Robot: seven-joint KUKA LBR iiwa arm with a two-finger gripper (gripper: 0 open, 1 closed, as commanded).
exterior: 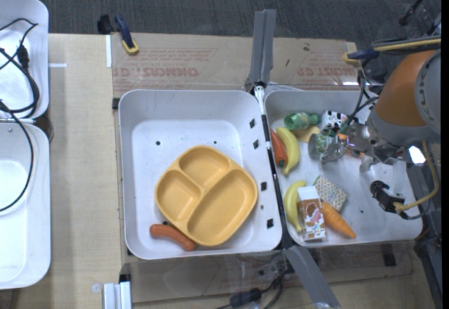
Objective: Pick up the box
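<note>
The box [311,212] lies in the right bin [393,234], near its six o'clock edge, standing lengthwise with its brown-and-white face up. A banana [292,204] curves along its nine o'clock side, touching it, and a carrot [337,220] lies just beside it at three o'clock, pointing toward five. A patterned packet [330,192] sits just above the box at one o'clock. The arm [407,93] comes in from three o'clock, and its gripper [328,146] hangs over the upper middle of this bin, at twelve o'clock from the box and well apart from it. Whether its fingers are spread or closed, I cannot tell, since they blur into the clutter under them. Around the gripper lie a second banana [289,148], a red pepper [279,149] and a green item [302,120]. In the left bin [140,118] rests a yellow divided plate [205,194], with a sausage [172,236] at its seven o'clock edge.
</note>
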